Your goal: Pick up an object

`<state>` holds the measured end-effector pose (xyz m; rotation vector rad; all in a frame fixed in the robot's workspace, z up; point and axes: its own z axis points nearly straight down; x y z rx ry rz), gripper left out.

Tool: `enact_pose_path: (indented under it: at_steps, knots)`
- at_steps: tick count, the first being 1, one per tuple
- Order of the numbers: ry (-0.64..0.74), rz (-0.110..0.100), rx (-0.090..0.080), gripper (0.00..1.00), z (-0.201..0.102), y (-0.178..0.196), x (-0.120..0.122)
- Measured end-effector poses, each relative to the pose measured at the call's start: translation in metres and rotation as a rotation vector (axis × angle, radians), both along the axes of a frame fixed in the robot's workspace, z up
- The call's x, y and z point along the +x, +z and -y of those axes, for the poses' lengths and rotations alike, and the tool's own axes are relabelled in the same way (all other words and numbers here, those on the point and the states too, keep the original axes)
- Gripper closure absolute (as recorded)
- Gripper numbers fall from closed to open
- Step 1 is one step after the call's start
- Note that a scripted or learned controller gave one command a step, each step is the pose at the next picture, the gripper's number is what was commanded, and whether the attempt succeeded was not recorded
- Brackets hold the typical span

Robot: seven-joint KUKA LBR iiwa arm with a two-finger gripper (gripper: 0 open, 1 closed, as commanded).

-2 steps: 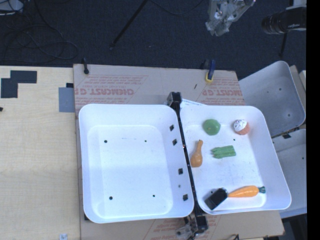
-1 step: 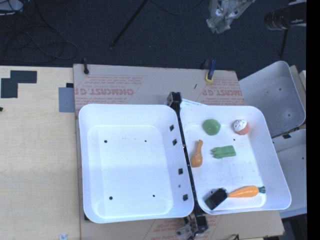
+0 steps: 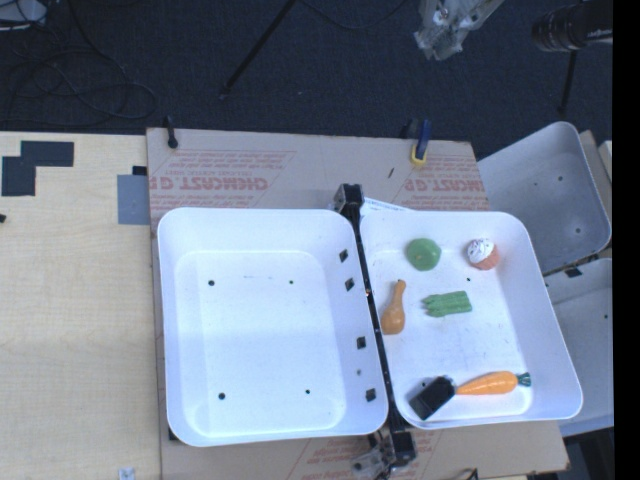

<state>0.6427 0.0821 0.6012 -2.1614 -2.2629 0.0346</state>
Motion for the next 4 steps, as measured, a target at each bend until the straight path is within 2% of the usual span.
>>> enact_pose_path:
  at_steps: [2,4]
  knots:
    - [0.011,0.012,0.000,1.00,-0.004,0.018,0.002]
    - [0.022,0.043,0.001,1.00,-0.007,0.037,0.005]
